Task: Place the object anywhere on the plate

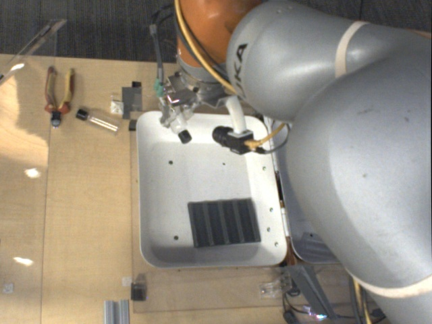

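A dark ribbed rectangular piece (pixel 223 223) lies flat on the floor of the left white bin (pixel 152 201), near its front wall. My gripper (pixel 175 125) hangs over the bin's far left corner, well away from the ribbed piece. I cannot make out anything held in it. The orange wrist band (pixel 209 12) and the grey arm (pixel 337 113) fill the upper right and hide most of the right bin.
On the wooden bench left of the bin lie red-handled pliers (pixel 59 92), a small clear tube (pixel 98 119) and a grey-black block (pixel 131 98). A black cable plug (pixel 229 139) hangs by the wrist. A small black block (pixel 138 291) sits in front of the bin.
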Controlling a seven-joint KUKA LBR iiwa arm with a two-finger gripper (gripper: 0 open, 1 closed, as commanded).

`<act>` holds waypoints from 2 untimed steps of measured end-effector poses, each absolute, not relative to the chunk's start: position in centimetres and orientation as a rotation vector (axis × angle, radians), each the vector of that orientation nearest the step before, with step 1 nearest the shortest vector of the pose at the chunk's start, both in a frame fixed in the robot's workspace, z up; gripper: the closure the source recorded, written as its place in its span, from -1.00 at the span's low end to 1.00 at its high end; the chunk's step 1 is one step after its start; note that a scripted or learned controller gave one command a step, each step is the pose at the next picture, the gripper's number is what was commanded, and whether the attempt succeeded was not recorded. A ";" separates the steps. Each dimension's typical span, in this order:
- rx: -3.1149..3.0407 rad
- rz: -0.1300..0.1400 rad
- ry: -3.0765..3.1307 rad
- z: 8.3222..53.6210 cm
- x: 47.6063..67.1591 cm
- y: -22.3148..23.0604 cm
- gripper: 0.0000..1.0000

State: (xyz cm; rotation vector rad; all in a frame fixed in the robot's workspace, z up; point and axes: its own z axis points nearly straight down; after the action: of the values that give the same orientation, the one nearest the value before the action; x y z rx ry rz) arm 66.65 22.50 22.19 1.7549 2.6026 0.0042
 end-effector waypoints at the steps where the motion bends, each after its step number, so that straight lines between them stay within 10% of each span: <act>1: 1.748 0.009 2.603 23.4 66.7 22.6 1.00; 2: 2.399 -0.003 2.030 16.0 66.8 22.2 1.00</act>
State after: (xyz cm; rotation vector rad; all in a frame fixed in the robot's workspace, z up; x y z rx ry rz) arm 66.77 22.24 16.02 2.3985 2.0298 -0.0026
